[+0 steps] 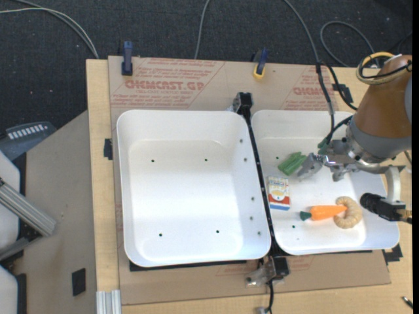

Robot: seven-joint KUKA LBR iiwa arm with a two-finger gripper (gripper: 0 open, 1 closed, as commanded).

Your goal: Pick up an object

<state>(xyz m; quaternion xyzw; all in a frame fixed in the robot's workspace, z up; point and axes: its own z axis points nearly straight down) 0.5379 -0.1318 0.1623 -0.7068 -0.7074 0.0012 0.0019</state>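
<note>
Bottom of right bin [386, 241]: orange carrot toy [325, 212], long axis left-right, its right end touching a tan curled pastry-like piece [348, 212]. Small carton [279, 193] lies just left, beside the divider. Gripper [309, 165] sits up-bin, at the green object [289, 163], which lies directly to the gripper's left, touching or nearly so, long axis slanting up-right. Whether it is gripped or released, cannot tell. Likely target: green object. Carton and carrot lie nearer the camera, clear of that approach. Left bin [131, 195] well apart.
</note>
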